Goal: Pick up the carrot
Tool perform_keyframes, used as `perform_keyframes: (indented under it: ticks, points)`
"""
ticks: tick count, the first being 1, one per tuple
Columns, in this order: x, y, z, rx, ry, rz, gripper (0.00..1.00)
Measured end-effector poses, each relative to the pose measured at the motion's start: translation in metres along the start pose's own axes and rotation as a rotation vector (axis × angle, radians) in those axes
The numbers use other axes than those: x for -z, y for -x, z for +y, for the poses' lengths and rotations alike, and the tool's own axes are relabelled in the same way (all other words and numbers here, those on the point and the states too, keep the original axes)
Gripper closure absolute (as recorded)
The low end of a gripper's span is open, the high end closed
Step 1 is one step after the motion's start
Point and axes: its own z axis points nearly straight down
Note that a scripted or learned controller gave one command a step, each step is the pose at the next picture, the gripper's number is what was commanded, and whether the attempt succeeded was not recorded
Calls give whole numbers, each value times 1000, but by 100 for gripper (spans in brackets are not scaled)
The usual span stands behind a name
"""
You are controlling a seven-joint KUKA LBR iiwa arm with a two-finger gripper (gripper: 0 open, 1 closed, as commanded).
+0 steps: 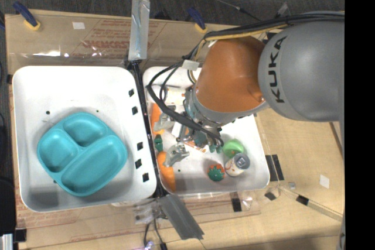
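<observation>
The carrot (157, 120) lies along the left wall of the right bin (258, 152), a slim orange shape running down that wall, partly crossed by my cables. Below it, near the bin's front-left corner, sits another orange piece (166, 175) with a bit of green above it; I cannot tell whether this is part of the same carrot or a separate toy.

My gripper (186, 146) hangs low in the right bin, just to the right of the carrot and above the lower orange piece. The metal parts at its tip are tangled in glare and shadow, so I cannot tell how my jaws stand, and I see nothing clearly held between them.

To my right in the same bin lie a light green object (232, 147), a small can-like item with a blue top (238, 163), and a round red-and-green piece (216, 172), all close together near the front wall.

My orange band (228, 79) and grey body (304, 67) cover the back half of this bin.

The left bin (35, 88) holds a teal divided plate (82, 153), resting toward its front.
</observation>
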Motion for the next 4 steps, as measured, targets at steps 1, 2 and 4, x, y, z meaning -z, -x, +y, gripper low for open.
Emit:
perform_keyframes:
  ticks: [1, 2, 4]
  points:
    - [0, -24, -18, -210, 0, 2, 0]
    - [83, -24, -117, -389, -3, -8, 0]
    - [-98, -31, -77, -629, -4, -11, 0]
